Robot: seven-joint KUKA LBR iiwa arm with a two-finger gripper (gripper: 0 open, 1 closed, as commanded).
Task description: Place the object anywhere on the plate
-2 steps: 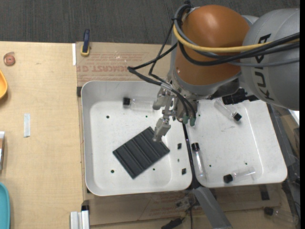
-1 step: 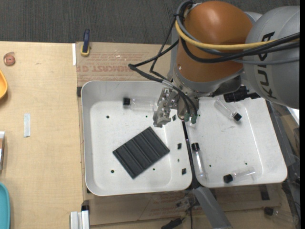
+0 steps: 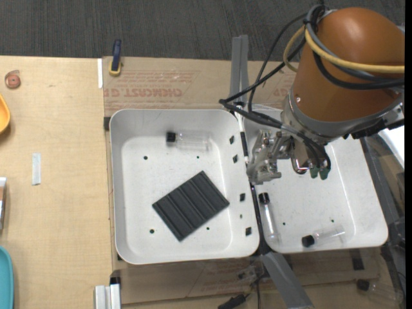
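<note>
Looming nearest the lens, the arm's orange band [image 3: 360, 50] hangs over the right bin [image 3: 367, 198], with the gripper [image 3: 267, 163] low at that bin's left edge; whether it is open, or has hold of anything, I cannot tell. Nothing lies on the plate [image 3: 191, 205], a dark ribbed slab tilted in the left bin [image 3: 129, 172], so the placing is all left to do. Clear vials with black caps lie about: one [image 3: 187, 139] in the left bin above the plate, one [image 3: 266, 216] just below the gripper, one [image 3: 322, 237] near the right bin's front.

The arm's orange band [image 3: 351, 50] hides much of the right bin [image 3: 360, 217], and the picture's right edge cuts it.
</note>
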